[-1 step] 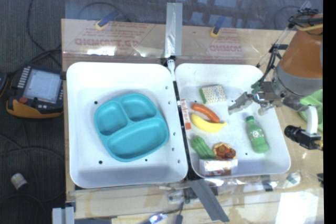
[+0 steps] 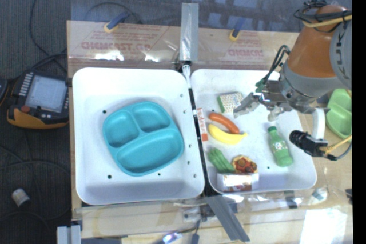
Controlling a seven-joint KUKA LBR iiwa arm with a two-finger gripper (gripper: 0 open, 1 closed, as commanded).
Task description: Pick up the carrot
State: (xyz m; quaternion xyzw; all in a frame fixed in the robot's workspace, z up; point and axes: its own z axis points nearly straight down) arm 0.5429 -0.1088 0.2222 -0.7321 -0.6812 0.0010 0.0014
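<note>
With its fingers spread and empty, the gripper (image 2: 258, 107) may catch the banana (image 2: 227, 135) touching the carrot (image 2: 223, 122) instead.

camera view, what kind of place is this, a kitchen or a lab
Most likely a robotics lab, not a kitchen: two white bins sit on a cardboard-backed bench over grey carpet, the arm hangs its claw over toy food such as a carrot and banana, and a control pendant lies nearby.

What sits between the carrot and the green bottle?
In the camera view, bare white bin floor separates the carrot from the green bottle.
</note>
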